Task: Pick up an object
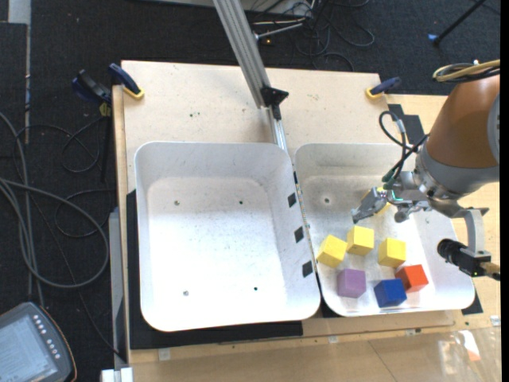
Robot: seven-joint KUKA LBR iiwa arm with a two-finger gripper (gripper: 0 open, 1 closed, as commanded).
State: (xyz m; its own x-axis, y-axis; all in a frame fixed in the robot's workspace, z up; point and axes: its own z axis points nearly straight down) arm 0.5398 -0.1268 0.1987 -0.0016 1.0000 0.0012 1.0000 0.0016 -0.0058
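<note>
Nearest me in the right shallow white plastic bin (334, 183) I see a blue cube (390, 293), an orange cube (413, 277) and a purple cube (351, 282). Behind them sit three yellow cubes (360, 239). Beyond those my two-finger gripper (382, 204) hovers, fingers spread, holding nothing.

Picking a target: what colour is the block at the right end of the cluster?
Orange block, right bin, camera view.

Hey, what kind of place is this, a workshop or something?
Probably a robotics lab: an arm reaches over two white bins on a clamped bench, coloured blocks lie in one, and cables trail across the floor.
</note>
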